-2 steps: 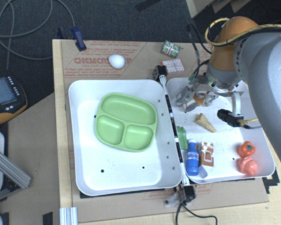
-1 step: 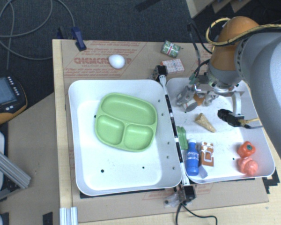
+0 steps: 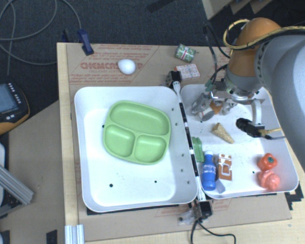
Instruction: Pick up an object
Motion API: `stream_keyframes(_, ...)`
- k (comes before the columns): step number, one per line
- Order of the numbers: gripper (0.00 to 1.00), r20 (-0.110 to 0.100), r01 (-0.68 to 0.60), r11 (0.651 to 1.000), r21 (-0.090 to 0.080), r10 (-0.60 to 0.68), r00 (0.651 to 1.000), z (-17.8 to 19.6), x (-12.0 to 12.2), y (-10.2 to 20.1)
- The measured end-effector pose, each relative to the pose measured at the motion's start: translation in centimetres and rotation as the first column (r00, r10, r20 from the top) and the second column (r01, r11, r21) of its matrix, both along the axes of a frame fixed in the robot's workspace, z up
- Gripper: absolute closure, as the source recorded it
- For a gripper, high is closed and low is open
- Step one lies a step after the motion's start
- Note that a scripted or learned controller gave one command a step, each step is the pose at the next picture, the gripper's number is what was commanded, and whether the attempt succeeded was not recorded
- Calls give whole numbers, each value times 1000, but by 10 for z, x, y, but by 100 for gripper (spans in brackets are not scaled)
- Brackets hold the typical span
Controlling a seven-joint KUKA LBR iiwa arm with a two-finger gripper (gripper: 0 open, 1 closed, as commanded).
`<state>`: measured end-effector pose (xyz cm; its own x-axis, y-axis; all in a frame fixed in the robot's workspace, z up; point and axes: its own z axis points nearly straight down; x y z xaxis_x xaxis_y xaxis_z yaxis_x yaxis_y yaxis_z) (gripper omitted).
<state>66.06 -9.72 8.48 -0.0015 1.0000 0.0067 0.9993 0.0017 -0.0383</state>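
Note:
My gripper hangs low over the back left corner of the right bin. Its two grey fingers stand apart, and I see nothing between them. A tan cone lies just in front of it on the bin floor. Along the bin's left wall lie a green stick and a blue bottle, with a small orange and white box beside them. A red tomato and a pink fruit sit at the front right.
The left bin holds a green divided plate. Behind the bins, on the cardboard, lie a white egg, a small green can, a printed card and a blue clip.

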Motion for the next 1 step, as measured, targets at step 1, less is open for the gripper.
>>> stream_keyframes(1, 0, 4, 1, 1000, -2, -1, 1000, 0, 1, 2)
